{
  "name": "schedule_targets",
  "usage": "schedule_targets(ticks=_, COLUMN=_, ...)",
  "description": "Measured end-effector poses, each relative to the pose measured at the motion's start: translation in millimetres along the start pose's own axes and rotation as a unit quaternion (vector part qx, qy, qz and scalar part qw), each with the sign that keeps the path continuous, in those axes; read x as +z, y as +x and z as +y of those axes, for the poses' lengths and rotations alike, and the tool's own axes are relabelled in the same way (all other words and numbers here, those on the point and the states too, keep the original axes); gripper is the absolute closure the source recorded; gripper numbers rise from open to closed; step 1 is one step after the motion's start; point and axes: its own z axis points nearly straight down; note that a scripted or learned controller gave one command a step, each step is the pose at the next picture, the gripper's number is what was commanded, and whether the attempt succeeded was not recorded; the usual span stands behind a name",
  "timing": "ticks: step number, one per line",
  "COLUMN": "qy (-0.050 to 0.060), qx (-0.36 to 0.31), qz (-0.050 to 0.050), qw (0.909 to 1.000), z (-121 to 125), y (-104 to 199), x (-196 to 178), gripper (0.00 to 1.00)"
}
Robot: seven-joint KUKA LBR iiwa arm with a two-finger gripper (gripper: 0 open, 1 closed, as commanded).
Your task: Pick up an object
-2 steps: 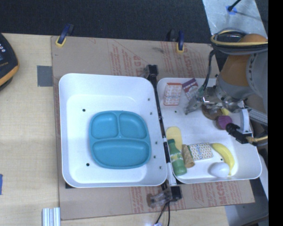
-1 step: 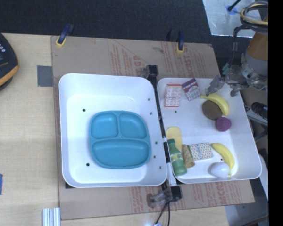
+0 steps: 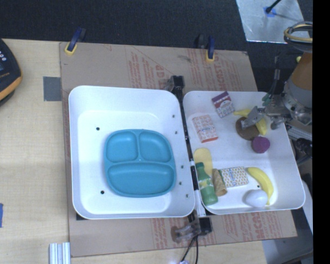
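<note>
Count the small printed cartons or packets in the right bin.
3. One carton sits near the far edge, one packet lies left of centre, one packet lies near the front beside the banana. The gripper may hide more.

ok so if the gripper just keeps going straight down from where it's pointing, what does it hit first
Probably the brown disc just under the gripper, with the purple ball close beside it. Depth is hard to judge from this slanted view.

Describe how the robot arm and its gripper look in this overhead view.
At the view's right edge, the arm shows a rounded orange section above a pale grey metallic wrist. Below it, the gripper is a compact grey metal assembly with dark joints and angular linkages. A thin dark rod rises beside the wrist, and yellow and black cable loops sit above the arm.
</note>
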Motion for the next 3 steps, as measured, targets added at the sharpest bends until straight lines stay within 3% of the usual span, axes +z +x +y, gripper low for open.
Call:
schedule_targets(ticks=1, qy=0.004, qx=0.001, qz=0.003, qw=1.0000, z=-102, y=1, x=57, gripper=0.00)
schedule_targets(ticks=2, qy=-0.006, qx=-0.003, qz=-0.001, qw=1.0000, z=-25, y=9, x=52, gripper=0.00)
schedule_targets(ticks=3, qy=-0.002, qx=-0.002, qz=0.000, qw=1.0000, z=-28, y=7, x=42, gripper=1.00)
